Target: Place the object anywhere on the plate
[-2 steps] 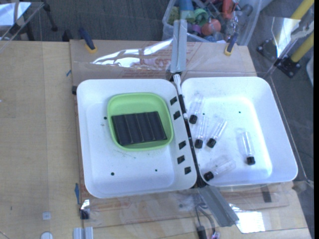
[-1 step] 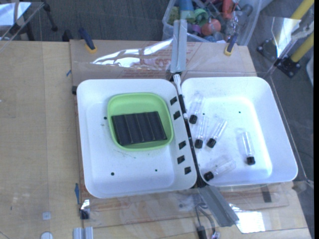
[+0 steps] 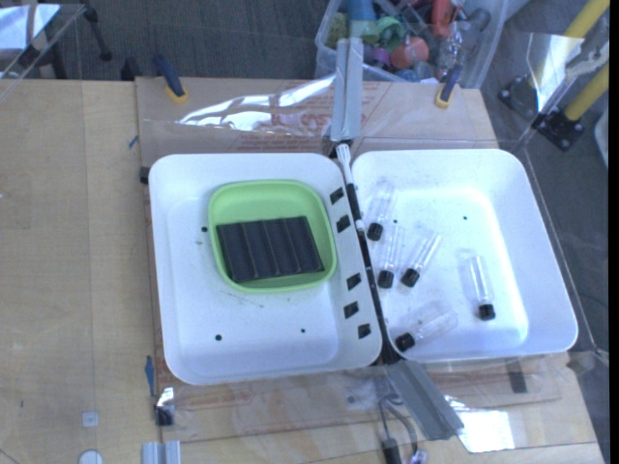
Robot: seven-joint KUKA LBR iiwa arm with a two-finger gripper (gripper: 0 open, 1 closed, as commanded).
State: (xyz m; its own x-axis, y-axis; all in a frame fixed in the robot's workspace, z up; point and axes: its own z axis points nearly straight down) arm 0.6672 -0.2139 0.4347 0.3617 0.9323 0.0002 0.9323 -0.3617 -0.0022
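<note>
Vials point(image 3: 418, 261) are lying scattered in the right bin point(image 3: 542, 259), clear with black caps, several crowding its left wall, one point(image 3: 476, 284) apart toward the right edge. Plate point(image 3: 273, 235) is sitting in the left bin point(image 3: 184, 346), a dark ridged block point(image 3: 269, 247) covering its middle. Claw's state: cannot tell. Risks, as I judge: round vials rolling away (slippery too), crowded ones blocking fingers, the block tipping a drop.

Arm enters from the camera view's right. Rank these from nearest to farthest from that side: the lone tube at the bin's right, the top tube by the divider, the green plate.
1. Lone tube, right part of the right bin.
2. Top tube, same bin, beside the divider.
3. Green plate, in the left bin.
</note>
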